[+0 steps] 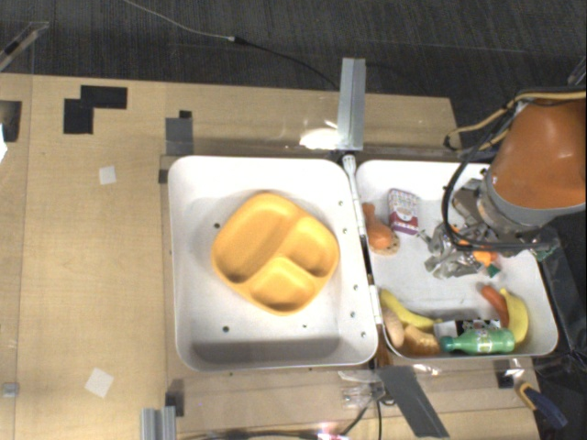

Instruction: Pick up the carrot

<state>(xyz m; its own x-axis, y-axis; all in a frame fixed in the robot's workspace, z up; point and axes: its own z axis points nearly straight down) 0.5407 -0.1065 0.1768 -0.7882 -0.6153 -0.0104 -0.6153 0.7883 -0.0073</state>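
Note:
The carrot (376,230), orange with a thicker brownish end, lies in the right bin (431,174) against its left wall, pointing up and down the view. My gripper (452,256) hangs low over the middle of the same bin, about a hand's width to the right of the carrot and apart from it. The orange band of the arm (548,159) covers the bin's upper right corner. Nothing shows between the gripper and the bin floor.
A yellow divided plate (275,250) fills the left bin (193,319). The right bin also holds a pink-white packet (402,211), a banana (408,312), a brown lump (419,340), a green bottle (479,342), a second banana (519,316) and a red-orange piece (494,302).

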